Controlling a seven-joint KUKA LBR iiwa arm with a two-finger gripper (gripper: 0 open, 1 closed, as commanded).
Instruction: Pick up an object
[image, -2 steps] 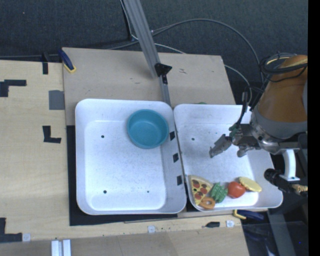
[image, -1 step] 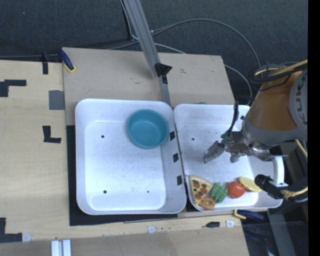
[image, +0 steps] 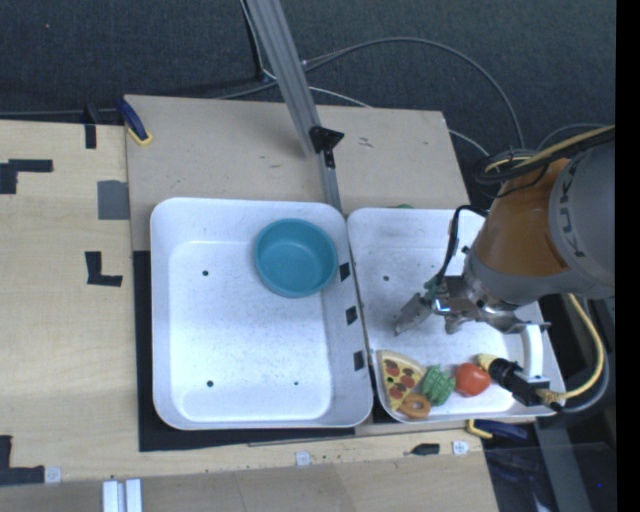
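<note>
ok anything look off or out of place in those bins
Nothing stands out. The blue bowl sits upright in the left bin, and the pizza slice, green toy and tomato lie bunched along the right bin's near edge.

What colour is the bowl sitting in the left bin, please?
The bowl is blue-teal, clearest in the camera view, near the back of the left bin.
</note>
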